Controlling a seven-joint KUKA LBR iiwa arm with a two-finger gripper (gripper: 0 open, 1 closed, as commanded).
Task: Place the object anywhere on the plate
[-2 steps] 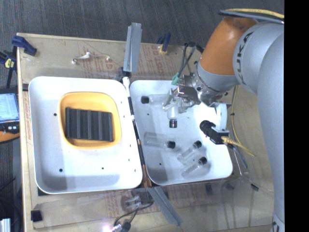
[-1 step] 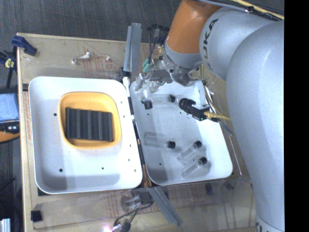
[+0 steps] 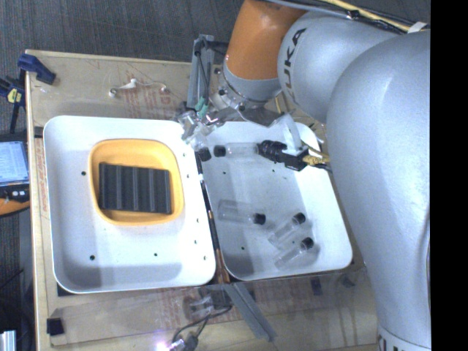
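Observation:
A yellow square plate (image 3: 134, 150) lies in the left white bin (image 3: 73, 254), and a dark grey ridged block (image 3: 136, 189) rests on it. Several clear vials with black caps lie in the right white bin (image 3: 329, 218): one near its back (image 3: 228, 151), one in the middle (image 3: 241, 213), two at the front right (image 3: 291, 230). My gripper (image 3: 194, 125) hangs over the back end of the divide between the bins, just behind the plate's far right corner. A small black cap (image 3: 204, 153) lies right below it. I see nothing clearly between the fingers.
The grey arm with its orange band (image 3: 256, 35) covers the right bin's back right part. A black cable plug (image 3: 281, 153) hangs over that bin's back. The wooden bench (image 3: 102, 79) surrounds both bins, with a blue clamp (image 3: 35, 68) at the back left.

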